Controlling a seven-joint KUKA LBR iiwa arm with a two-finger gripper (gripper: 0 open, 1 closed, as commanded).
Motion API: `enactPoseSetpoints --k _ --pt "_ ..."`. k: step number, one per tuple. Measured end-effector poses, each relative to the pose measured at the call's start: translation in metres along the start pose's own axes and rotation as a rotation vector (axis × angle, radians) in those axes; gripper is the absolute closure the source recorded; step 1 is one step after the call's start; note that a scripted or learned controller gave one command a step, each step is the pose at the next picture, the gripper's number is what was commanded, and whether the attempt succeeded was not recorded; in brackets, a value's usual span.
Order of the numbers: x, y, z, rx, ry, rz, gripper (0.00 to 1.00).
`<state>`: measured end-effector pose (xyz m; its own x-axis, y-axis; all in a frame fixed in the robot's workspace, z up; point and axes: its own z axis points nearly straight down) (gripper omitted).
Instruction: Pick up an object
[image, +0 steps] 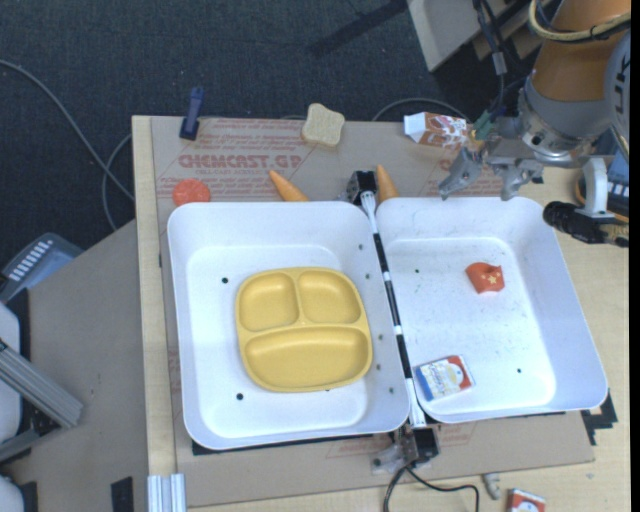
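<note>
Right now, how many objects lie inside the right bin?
2: a red block toward the far side, and a small carton near the front-left corner of the right bin. Nothing looks hidden.

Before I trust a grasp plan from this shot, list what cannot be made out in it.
- Claw: small and blurred at the right bin's far rim; open or shut unclear.
- Carton: label too small to read.
- Small packet: cut off by the bottom edge.
- Arm: cut off by the top edge.

Small red block (485, 277) lying in the upper right of the right bin (570, 300), white carton with blue and orange print (443, 377) lying flat near that bin's lower left corner, well apart from the block
</note>
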<state>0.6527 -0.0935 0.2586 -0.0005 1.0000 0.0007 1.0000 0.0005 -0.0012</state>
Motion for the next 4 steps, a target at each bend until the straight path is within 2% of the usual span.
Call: enactPoseSetpoints --k 1,2,3,4 --pt "-0.048 0.013 0.08 0.002 -0.001 0.002 0.0" --pt "-0.072 -0.02 0.172 0.001 0.0 0.002 0.0" --pt "-0.037 -0.047 0.174 0.001 0.0 0.0 0.0" --pt "-0.021 -0.081 0.174 0.001 0.0 0.001 0.0"
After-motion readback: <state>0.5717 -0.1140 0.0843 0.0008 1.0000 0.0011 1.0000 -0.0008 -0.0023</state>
